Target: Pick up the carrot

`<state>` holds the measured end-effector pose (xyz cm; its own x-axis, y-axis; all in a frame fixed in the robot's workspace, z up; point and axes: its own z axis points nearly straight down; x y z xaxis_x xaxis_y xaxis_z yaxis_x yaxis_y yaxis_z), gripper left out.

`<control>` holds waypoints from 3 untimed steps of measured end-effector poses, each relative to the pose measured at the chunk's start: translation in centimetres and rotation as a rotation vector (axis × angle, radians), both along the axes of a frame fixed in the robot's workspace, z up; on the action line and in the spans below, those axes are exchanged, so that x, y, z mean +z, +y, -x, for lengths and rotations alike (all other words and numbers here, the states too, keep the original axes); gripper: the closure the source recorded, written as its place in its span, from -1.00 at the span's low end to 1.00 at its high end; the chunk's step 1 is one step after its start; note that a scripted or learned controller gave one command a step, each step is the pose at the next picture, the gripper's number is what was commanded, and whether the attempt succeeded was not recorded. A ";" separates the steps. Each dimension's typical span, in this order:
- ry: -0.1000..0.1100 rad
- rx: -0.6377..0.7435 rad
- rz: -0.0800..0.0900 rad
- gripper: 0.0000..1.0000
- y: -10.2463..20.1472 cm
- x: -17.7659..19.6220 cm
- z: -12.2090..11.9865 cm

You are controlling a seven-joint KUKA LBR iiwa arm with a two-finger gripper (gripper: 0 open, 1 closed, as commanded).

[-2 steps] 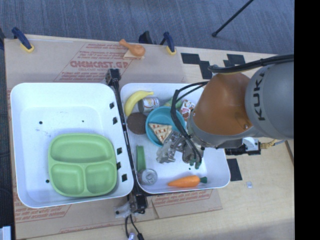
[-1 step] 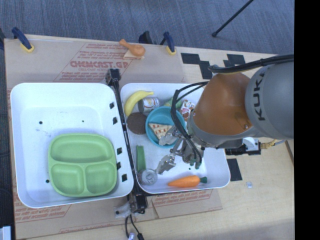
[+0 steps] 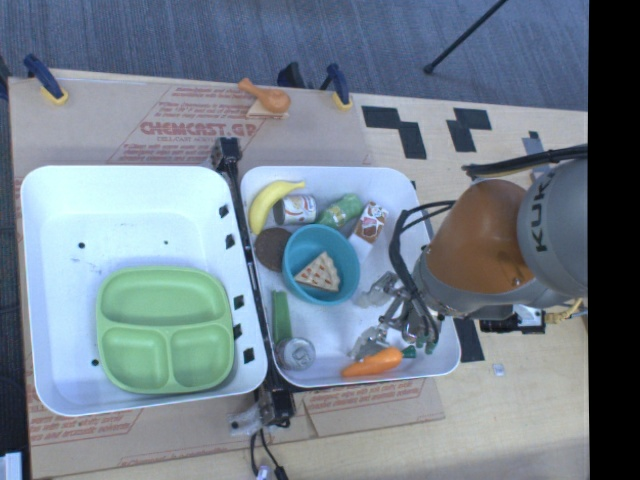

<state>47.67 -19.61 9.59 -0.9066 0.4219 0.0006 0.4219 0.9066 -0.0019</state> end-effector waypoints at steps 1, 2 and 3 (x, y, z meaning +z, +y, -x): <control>0.003 0.012 -0.001 1.00 0.3 1.0 -0.1; -0.001 0.016 0.000 1.00 3.0 5.6 -0.1; -0.003 0.134 -0.002 1.00 13.3 9.7 -0.2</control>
